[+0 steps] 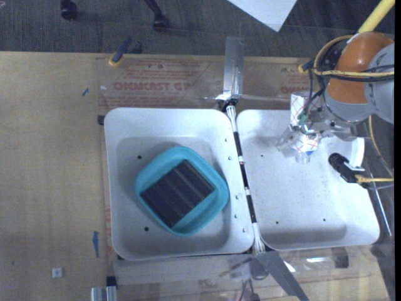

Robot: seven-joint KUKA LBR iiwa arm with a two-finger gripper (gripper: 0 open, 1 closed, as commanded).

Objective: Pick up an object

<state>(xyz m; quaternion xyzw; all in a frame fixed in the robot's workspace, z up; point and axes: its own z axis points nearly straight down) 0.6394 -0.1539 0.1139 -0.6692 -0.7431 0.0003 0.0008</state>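
On the desk (pixel 44 168) we see the left bin (pixel 125 130) holding a teal dish (pixel 210 180) with a dark ribbed block (pixel 175 192) lying inside it, tilted at an angle. Just right of it sits the right bin (pixel 301 212). Near that bin's far right part our gripper (pixel 301 144) hangs low over the floor of the bin, below the arm (pixel 363 74); we cannot tell its state.
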